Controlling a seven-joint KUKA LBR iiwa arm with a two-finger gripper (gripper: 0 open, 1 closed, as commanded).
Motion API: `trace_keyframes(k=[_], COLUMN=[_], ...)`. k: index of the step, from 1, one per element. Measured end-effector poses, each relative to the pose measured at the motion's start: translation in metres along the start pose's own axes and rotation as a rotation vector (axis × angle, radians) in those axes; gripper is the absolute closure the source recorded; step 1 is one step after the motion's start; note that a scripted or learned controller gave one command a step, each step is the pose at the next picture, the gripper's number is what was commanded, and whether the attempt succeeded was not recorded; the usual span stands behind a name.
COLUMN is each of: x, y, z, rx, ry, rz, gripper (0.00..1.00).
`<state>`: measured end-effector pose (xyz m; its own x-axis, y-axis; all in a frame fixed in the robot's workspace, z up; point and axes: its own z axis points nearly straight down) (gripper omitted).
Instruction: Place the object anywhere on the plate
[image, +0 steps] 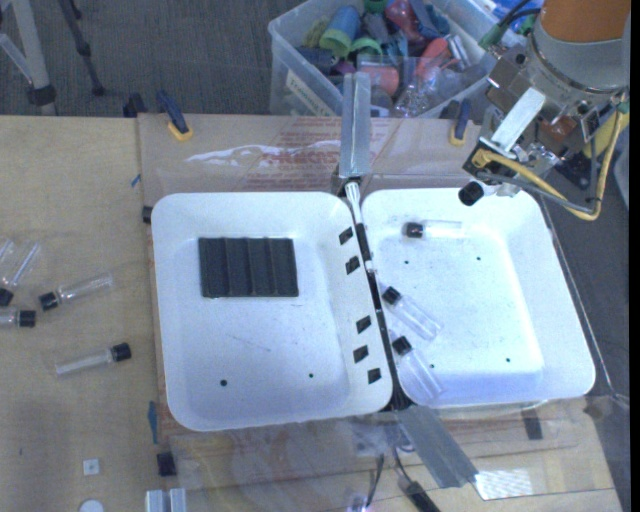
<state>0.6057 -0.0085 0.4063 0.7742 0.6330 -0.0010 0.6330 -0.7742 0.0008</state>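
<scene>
A dark ridged plate (248, 267) lies flat in the left bin (190, 390), toward its far left part. The right bin (520, 330) holds three clear vials with black caps: one near the far wall (432, 230), one by the left wall (410, 312) and one at the near left corner (416, 366). My gripper (556, 158) hangs high over the right bin's far right corner, well apart from the vials and the plate. I see nothing held in it.
A clear tub of colourful odds and ends (400, 50) stands behind the bins. Several loose vials (82, 290) lie on the bench left of the bins. A metal bar (354, 130) rises where the bins meet at the back.
</scene>
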Motion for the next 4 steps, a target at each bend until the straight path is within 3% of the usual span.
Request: trace_keyframes(k=[1,2,3,4], x=[0.048,0.024,0.069,0.055], y=[-0.094,-0.152,-0.210,-0.254], z=[0.013,0.083,0.198,0.252], rx=[0.002,0.000,0.000,0.001], ry=[0.000,0.000,-0.001,-0.002], rz=[0.263,0.487,0.489,0.489], gripper=[1.00,1.00,1.00,1.00])
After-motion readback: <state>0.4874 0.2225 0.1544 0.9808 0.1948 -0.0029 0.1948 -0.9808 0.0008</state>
